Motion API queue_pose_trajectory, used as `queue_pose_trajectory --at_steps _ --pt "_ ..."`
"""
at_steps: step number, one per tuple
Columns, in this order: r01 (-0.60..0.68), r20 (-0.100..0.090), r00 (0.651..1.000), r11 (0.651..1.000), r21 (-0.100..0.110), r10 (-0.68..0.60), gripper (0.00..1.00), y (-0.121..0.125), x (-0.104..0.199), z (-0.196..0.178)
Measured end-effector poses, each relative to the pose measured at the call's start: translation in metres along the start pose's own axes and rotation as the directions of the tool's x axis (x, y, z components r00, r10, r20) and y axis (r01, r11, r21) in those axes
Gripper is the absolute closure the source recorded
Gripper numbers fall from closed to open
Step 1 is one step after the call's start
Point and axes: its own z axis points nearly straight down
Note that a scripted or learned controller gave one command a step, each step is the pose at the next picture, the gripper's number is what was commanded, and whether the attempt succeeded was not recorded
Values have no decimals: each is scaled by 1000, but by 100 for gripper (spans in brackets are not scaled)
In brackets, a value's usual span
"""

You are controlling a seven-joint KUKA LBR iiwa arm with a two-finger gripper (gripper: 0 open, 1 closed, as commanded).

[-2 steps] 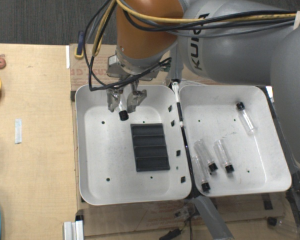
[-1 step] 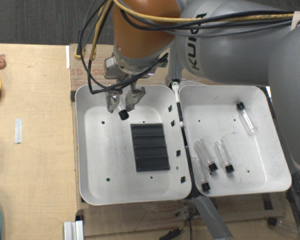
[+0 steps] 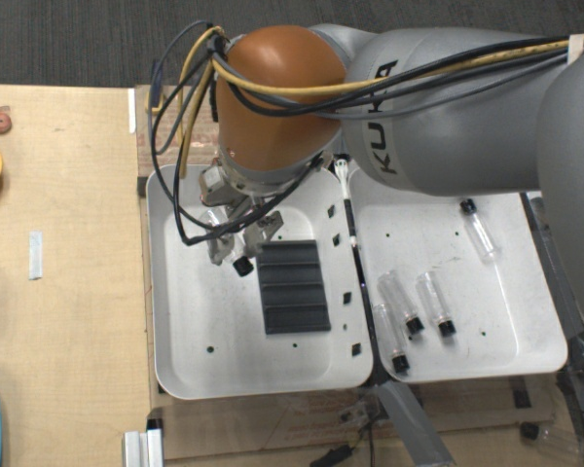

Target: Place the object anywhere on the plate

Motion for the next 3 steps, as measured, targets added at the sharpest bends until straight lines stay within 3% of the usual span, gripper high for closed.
queue_pose_trajectory --at_steps 1,2,3 --pt "134 1 991 991 3 -134 100 -30 5 -29" --pt "378 1 926 926 -1 -378 100 29 -7 -24" --pt "850 4 527 527 0 -850 100 -4 0 -19"
